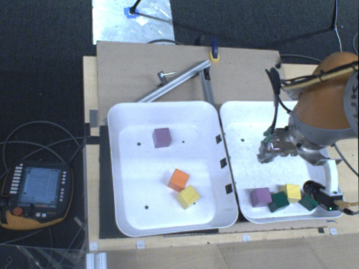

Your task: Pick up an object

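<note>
My gripper hangs over the middle of the right bin, and I see nothing held in it. Below it, along the bin's front wall, lie a purple cube, a dark green block, a small yellow cube and a second dark green block. In the left bin a purple cube sits towards the back. An orange cube and a yellow cube touch each other near the front.
A metal bar lies slantwise on the brown board behind the bins. A teach pendant with its cables sits on the floor at the left. The arm's orange band rises over the right bin's far right side.
</note>
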Robot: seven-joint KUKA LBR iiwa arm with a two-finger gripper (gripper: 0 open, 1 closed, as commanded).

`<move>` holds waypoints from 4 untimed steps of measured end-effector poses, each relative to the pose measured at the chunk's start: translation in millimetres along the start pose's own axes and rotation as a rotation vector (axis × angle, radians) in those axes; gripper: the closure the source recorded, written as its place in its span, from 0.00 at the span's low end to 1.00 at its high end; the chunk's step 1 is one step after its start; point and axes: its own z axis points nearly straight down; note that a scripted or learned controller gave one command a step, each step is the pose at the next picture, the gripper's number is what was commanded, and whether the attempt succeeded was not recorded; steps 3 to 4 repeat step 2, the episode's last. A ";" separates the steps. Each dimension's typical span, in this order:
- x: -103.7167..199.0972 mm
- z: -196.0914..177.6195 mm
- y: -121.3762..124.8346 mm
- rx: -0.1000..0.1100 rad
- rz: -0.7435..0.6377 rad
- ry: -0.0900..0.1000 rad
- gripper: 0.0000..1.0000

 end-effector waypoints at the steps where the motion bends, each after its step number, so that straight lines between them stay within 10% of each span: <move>1: 59.2 10.0 0.6 0.003 0.001 0.000 1.00; 2: 109.1 17.0 5.7 0.003 0.001 0.000 1.00; 4: 109.1 17.0 5.7 0.003 0.001 0.000 1.00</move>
